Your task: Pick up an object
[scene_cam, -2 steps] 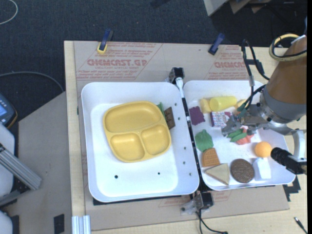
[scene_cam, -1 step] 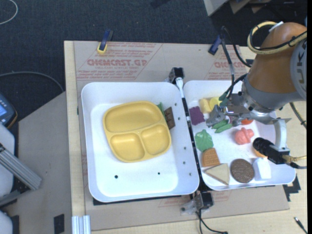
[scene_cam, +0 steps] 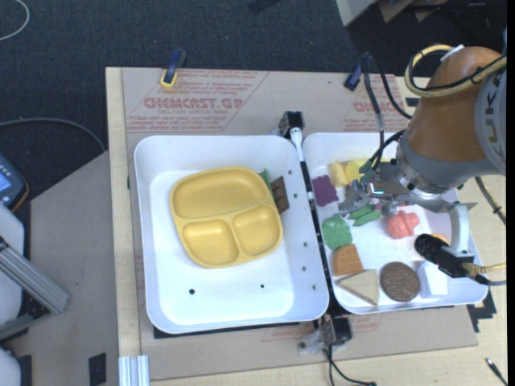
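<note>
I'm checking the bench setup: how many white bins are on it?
2. The left bin holds a yellow divided tray; the right bin beside it holds small toy foods, with the gripper over them.

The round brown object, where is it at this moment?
In the camera view the round brown object lies in the right bin, near its front edge, just right of the tan wedge and below the pink piece.

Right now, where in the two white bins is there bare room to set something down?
The left white bin has bare floor in front of the yellow three-compartment plate, down to the near rim, plus a strip along its left wall. The right white bin is crowded: purple block, green piece, brown round disc, and the gripper above them.
</note>
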Controlling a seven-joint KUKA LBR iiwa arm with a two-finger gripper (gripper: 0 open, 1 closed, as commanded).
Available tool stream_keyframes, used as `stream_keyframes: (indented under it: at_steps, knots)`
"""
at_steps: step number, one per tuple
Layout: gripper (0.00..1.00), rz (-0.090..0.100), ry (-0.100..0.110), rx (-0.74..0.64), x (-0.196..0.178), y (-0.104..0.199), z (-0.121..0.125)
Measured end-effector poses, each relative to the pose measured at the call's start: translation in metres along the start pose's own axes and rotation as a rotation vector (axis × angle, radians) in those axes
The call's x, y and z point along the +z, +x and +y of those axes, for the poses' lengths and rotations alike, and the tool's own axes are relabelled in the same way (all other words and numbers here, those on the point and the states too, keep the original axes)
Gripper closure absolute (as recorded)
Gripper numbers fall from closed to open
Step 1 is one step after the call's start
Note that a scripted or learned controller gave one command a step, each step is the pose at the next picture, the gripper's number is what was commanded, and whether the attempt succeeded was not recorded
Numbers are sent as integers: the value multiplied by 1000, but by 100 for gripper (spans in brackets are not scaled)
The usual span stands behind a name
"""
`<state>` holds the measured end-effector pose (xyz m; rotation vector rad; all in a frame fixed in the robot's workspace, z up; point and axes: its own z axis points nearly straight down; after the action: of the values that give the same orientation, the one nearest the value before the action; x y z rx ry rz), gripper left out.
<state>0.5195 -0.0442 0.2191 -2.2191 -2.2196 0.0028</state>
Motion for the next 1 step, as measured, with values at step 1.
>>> stream_keyframes:
  at_steps: [1]
  knots:
    - [100, -2, -7, 1, -14, -14, 2]
